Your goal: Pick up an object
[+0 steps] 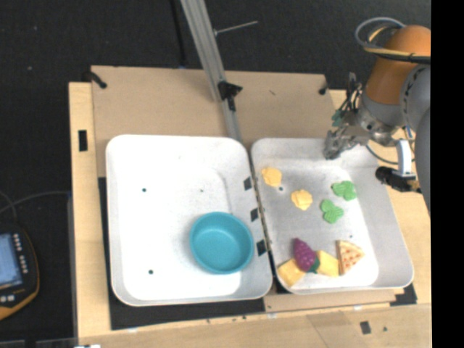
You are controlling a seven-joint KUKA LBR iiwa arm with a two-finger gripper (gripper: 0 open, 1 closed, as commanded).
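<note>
Your pincer (335,149) is hovering at the right white bin's (384,216) far rim; whether it's clenched I cannot tell. Nearest, the small yellow plastic toy piece (272,176) is probably light, rigid, slippery; grip its sides.

arm (406,85): cut off right | pincer (333,149): fingers too small to tell
</note>
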